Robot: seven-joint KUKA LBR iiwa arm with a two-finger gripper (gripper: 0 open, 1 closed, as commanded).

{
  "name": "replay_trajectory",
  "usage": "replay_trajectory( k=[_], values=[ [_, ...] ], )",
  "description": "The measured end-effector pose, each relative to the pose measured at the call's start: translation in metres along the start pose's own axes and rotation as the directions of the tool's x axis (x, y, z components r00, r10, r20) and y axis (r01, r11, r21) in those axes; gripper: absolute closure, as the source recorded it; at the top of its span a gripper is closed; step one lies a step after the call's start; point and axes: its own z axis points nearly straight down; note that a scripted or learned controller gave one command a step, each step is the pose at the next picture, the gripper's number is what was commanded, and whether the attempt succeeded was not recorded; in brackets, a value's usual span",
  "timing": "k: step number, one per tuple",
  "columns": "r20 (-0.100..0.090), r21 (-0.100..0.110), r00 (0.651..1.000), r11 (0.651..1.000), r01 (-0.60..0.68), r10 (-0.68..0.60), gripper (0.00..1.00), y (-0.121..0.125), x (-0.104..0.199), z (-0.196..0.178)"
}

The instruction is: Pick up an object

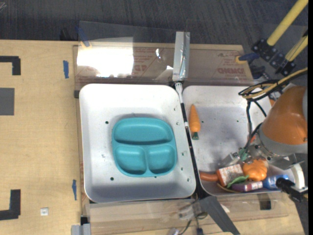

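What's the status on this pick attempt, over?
Gripper low over right-bin clutter. Toy carrot lies apart by the divider. Orange fruit and carton crowd it.

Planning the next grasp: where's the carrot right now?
The carrot lies in the right bin, against its left wall, apart from the pile under the arm.

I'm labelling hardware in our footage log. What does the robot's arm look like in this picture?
The arm enters from the right as a bulky rounded body with a glossy orange band above a grey wrist section. Dark cables with a thin yellow one loop over its top. Below the wrist, small metallic parts of the hand show, too cluttered to make out in detail.
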Motion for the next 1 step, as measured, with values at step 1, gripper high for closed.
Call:
replay_trajectory(
  k=[1],
  values=[
    [0.004,-0.008,1.000,1.000,-0.001,0.001,1.00,0.0026,-0.0007,-0.0114]
  ],
)
